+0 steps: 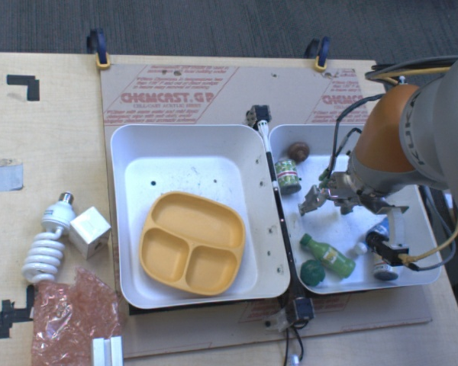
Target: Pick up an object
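Two shallow white bins are being carried side by side on the bench (pixel 53 151), on a brown printed board. The left bin (pixel 130 204) is being occupied by a yellow divided tray (pixel 191 242), lying flat toward the near side. The right bin (pixel 343 284) is being reached into by the grey arm (pixel 427 120), whose orange band (pixel 385 139) is being seen above the wrist. The gripper (pixel 328 198) is being held low over the middle of the right bin; whether it is open or closed cannot be told, and nothing is being seen held in it. A small green-labelled can (pixel 288 175) is being kept near the bin's left wall, with a brown rounded object (pixel 298 152) just behind it. A green bottle (pixel 329 255) is being seen lying tilted near the front, a dark green ball (pixel 313 273) just beside its near end. A small dark-and-blue object (pixel 382 261) is lying toward the front right corner. Outside the bins, on the left of the bench, a spiral light bulb (pixel 47 242) is lying beside a white cube (pixel 90 231), and a pink crinkled bag (pixel 72 319) is lying nearer the front edge.
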Controlling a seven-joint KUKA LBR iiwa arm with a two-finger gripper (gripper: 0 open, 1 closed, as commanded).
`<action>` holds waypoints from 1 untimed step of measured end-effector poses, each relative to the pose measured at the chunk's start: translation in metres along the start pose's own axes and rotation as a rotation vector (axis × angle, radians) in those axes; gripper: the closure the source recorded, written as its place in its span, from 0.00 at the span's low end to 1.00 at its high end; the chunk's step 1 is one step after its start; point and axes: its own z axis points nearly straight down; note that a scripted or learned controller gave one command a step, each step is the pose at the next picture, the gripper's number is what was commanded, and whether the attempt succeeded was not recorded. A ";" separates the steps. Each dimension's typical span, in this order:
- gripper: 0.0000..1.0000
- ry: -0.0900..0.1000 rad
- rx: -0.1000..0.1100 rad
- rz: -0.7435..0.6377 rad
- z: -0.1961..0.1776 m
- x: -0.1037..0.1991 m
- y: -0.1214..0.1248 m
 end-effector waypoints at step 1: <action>1.00 -0.001 -0.002 -0.002 -0.010 0.000 0.001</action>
